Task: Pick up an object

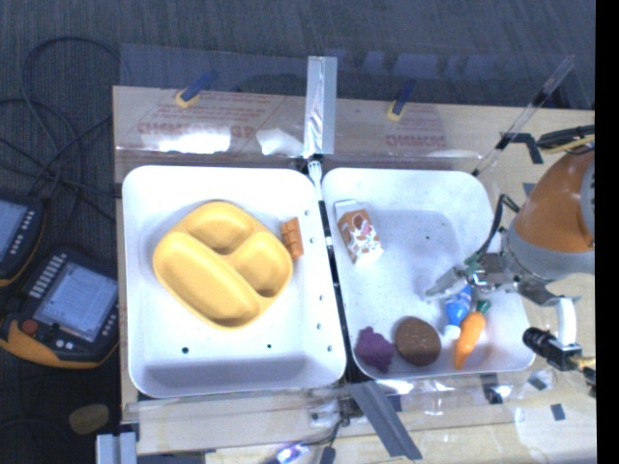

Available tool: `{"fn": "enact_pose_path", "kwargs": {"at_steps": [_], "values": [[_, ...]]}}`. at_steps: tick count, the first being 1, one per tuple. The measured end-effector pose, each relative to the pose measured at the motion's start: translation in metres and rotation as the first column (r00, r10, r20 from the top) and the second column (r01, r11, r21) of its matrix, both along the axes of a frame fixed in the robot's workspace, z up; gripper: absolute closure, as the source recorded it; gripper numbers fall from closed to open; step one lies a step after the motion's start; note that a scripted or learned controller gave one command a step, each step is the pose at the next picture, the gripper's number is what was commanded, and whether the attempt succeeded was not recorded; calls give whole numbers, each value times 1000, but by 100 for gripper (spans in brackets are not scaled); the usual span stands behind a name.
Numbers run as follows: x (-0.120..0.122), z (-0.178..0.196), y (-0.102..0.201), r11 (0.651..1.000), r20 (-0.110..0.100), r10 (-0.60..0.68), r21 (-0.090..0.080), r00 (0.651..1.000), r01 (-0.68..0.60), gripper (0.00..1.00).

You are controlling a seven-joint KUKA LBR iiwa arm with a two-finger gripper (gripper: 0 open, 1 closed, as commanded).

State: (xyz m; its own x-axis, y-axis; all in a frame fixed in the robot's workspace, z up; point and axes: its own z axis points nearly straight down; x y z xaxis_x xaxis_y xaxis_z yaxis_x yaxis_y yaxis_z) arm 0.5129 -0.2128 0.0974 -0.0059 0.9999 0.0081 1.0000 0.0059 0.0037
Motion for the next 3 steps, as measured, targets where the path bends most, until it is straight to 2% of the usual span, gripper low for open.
{"fn": "enact_pose_path", "kwargs": {"at_steps": [1,2,3], "values": [[-1,8,-1,1000,-2,-1,-3,1000,1,100],[-3,0,21,950,-5,313,-7,950,-313,100],[83,140,98,915,-3,404,-9,915,-404,100]]}}
